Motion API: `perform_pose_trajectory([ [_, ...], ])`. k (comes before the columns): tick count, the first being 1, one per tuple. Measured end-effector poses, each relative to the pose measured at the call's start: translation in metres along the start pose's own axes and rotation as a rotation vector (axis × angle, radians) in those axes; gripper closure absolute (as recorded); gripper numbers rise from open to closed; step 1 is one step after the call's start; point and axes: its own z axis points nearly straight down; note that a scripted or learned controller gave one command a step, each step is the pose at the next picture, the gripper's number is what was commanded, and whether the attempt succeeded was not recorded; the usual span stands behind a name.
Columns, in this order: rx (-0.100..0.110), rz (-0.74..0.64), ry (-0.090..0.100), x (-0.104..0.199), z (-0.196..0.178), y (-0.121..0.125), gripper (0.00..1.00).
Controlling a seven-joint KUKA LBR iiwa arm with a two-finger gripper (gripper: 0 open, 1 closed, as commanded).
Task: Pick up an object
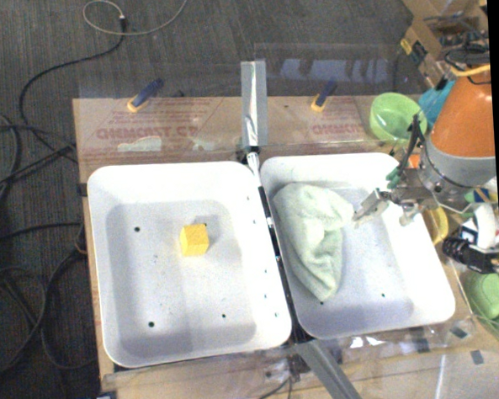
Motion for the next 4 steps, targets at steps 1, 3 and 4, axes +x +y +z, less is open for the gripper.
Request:
perform_pose_trajectory([
  [1, -0.002, 0.016, -0.001, 0.062, 0.055, -0.002, 0.0],
  [3, -0.025, -0.003, -0.005, 0.052, 0.131, -0.018, 0.0],
  [4, -0.029, -0.005, -0.002, 0.055, 0.12, -0.016, 1.0],
])
